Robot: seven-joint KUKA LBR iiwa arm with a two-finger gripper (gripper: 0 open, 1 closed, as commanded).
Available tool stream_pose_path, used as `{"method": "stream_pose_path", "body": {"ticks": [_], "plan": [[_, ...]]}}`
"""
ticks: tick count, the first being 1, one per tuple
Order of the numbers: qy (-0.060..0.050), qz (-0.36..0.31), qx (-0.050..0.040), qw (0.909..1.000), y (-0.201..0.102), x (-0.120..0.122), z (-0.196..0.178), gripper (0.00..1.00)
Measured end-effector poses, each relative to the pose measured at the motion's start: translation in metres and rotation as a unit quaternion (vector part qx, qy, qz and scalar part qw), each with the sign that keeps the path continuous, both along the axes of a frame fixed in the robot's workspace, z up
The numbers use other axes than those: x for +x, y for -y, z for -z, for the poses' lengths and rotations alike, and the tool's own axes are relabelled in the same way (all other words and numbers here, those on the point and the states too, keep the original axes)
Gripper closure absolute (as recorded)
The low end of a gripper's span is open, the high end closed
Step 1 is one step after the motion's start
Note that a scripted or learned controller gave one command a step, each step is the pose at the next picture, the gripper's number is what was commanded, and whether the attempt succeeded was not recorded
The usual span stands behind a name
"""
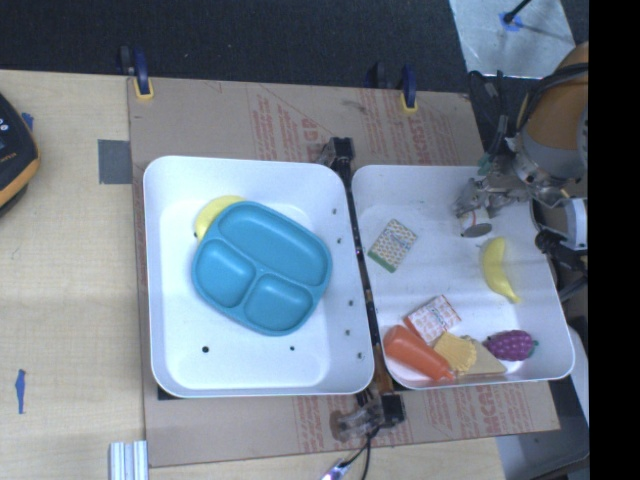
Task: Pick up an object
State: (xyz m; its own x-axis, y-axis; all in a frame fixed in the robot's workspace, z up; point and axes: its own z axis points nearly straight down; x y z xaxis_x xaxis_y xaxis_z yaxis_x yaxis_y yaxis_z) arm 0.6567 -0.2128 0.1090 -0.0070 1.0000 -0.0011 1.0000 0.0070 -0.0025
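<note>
My gripper (478, 211) hangs over the back right part of the right bin (420, 193), its fingers spread and nothing between them. Just in front of it and to the right lies a yellow banana (496, 269). A small green patterned packet (392, 244) lies to the gripper's left. Along the bin's front sit an orange carrot (416, 354), a white and red packet (434, 317), a yellow sandwich piece (462, 353) and a bunch of purple grapes (510, 345).
The left bin (170, 348) holds a blue divided plate (262, 267) lying over a yellow object (215, 211). The arm's orange band (555, 108) and grey wrist stand above the right bin's back right corner. A dark device (12, 153) sits at the far left.
</note>
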Motion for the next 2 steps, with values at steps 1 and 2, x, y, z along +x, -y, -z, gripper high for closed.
{"method": "stream_pose_path", "body": {"ticks": [1, 2], "plan": [[0.002, 0.0, -0.0003, 1.0, -0.042, 0.001, 0.015, 1.0], [0.001, 0.0, 0.0002, 1.0, -0.114, 0.0, -0.025, 1.0]]}}
